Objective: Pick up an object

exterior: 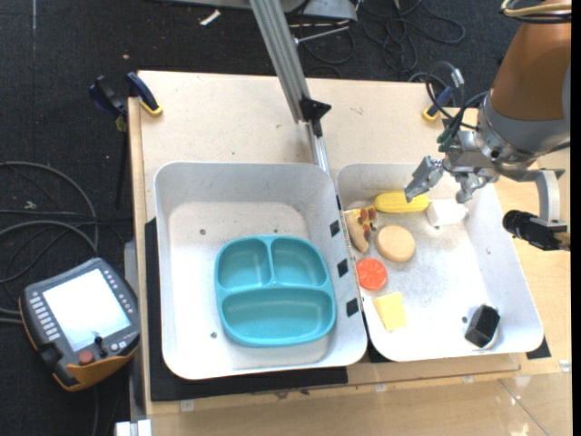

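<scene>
My gripper (445, 187) hangs over the back of the right bin (508, 280), open, with nothing between its fingers. Its left finger (421, 181) is just above a yellow banana-shaped piece (401, 203). A small white block (445, 213) lies directly below the gap between the fingers. Further forward in the same bin lie a tan round piece (396, 243), an orange-red round piece (371, 273), a yellow wedge (390, 311) and a black object (482, 325). A small brown-and-white item (361, 227) rests against the bin's left wall.
The left bin (182, 198) holds a teal divided plate (272, 289). A slanted metal pole (286, 53) crosses the back of the bench above the wall between the bins. A teach pendant (82, 321) lies on the floor at the left.
</scene>
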Motion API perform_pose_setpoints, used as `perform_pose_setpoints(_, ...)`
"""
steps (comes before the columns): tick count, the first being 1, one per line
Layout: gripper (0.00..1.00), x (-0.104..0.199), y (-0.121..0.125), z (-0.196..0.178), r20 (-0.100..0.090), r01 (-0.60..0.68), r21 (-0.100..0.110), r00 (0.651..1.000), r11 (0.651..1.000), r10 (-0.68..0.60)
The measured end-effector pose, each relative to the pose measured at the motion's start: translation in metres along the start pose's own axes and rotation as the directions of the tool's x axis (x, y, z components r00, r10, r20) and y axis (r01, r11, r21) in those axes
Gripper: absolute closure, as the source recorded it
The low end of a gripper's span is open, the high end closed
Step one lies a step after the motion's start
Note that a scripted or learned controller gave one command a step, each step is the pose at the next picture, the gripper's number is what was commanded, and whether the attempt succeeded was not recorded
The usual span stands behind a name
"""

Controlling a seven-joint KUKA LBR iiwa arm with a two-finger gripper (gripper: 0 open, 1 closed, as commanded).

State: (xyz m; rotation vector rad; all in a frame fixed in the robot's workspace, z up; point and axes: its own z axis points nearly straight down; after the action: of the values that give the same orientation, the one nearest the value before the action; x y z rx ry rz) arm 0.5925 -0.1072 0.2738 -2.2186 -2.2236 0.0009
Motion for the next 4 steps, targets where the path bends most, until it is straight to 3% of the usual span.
perform_pose_setpoints(1,0.00,0.000,0.000,0.000,0.000,-0.001,0.000,1.000,1.000,0.001)
perform_pose_setpoints(2,0.00,0.006,0.005,0.046,0.000,-0.001,0.004,1.000,1.000,0.001)
perform_pose_setpoints(4,0.00,0.013,-0.013,0.152,-0.001,-0.003,0.005,1.000,1.000,0.003)
